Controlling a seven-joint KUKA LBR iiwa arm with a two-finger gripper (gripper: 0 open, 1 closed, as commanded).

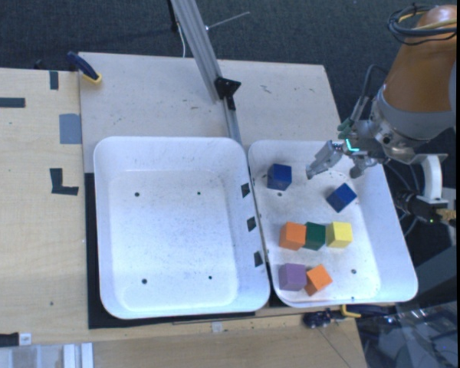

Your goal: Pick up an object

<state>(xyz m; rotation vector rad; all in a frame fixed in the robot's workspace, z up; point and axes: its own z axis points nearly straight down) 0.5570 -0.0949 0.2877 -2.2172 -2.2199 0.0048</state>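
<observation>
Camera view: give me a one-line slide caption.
Gripper open above the right bin, between two blue cubes; five more blocks lie nearer the camera.

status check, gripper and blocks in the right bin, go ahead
Gripper over right bin, nothing held. Nearest: blue block just below it. Nothing in the way.
</observation>
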